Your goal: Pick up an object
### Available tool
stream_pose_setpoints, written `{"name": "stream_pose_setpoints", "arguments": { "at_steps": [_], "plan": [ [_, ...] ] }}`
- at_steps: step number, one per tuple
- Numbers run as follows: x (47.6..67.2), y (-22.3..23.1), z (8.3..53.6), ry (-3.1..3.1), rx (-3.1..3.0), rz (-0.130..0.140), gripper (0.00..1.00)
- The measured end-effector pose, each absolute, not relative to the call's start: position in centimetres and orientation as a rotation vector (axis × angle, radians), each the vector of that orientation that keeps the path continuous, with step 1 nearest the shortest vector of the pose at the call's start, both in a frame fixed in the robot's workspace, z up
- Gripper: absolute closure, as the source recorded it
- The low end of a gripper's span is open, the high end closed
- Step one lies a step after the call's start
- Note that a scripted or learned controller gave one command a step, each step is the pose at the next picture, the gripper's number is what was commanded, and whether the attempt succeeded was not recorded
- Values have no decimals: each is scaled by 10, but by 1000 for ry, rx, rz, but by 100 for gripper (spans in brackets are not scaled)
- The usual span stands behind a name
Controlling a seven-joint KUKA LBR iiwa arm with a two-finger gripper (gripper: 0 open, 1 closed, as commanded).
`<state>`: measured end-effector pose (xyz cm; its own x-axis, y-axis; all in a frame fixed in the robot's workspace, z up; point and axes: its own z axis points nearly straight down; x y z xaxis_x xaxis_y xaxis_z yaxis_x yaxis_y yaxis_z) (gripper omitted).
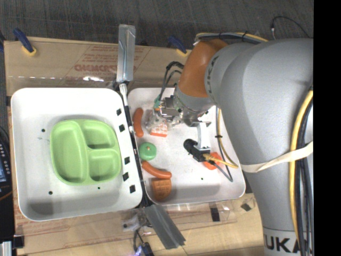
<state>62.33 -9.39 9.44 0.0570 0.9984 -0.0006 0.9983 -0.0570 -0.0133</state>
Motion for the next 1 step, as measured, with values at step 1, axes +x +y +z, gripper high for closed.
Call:
{"name": "stream_pose_setpoints", "arguments": {
  "at_steps": [1],
  "plan": [
    [633, -39, 190, -2302, -2132, 6, 100]
  ]
}}
